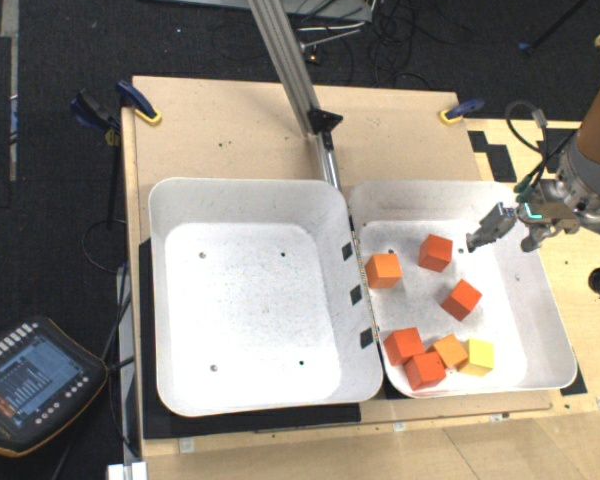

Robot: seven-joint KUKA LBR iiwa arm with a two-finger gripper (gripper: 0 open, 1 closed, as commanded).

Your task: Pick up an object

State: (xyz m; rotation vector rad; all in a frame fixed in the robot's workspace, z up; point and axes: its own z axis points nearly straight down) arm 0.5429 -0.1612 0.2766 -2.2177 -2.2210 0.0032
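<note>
Gripper (508, 230): fingers spread, nothing held, above right bin (540, 298) far rim. Risk: cubes clustered at that bin's near edge (435, 353) touch; closing there may grab two or slip

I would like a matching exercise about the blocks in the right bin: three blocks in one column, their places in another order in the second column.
Column 1:
1. yellow block
2. light orange block
3. red-orange block

Column 2:
A. nearest the divider between the bins
B. nearest the gripper
C. in the cluster at the near edge of the right bin

Pairs: 1-C, 2-A, 3-B
</note>
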